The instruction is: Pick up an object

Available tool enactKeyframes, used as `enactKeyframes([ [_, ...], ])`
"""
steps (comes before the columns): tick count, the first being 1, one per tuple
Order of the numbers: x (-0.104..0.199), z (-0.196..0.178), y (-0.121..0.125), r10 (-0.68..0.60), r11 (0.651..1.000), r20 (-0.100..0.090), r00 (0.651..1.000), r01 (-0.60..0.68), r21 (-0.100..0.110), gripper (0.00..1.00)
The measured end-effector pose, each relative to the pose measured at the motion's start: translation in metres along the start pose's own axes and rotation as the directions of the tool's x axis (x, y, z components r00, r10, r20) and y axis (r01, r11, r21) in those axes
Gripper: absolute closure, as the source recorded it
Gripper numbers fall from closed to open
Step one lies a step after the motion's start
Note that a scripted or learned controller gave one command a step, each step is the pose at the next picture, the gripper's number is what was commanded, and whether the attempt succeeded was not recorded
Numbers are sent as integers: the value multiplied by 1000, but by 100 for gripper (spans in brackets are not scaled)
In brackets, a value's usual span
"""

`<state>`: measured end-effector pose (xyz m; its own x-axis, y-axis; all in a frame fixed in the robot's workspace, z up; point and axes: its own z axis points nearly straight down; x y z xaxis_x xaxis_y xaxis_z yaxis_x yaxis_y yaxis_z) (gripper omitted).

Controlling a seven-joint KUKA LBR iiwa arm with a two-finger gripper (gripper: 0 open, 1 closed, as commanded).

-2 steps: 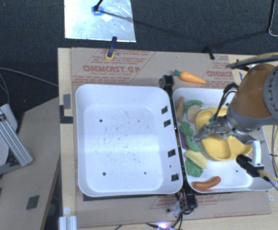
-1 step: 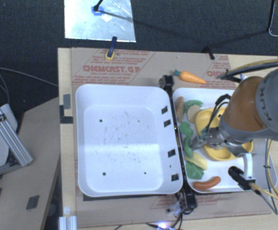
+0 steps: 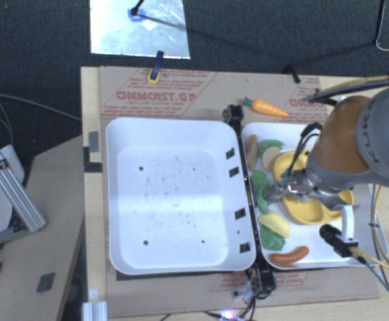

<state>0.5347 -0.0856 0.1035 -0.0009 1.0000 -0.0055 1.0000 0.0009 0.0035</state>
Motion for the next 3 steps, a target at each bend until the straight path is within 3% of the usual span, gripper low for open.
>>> enactKeyframes([
  [1, 69, -87, 46, -4, 1000, 0, 1000, 4, -9, 0],
  [2, 12, -82, 102, 2, 1000, -3, 1000, -2, -4, 0],
  [3, 2, 22, 16, 4, 1000, -7, 1000, -4, 5, 0],
])
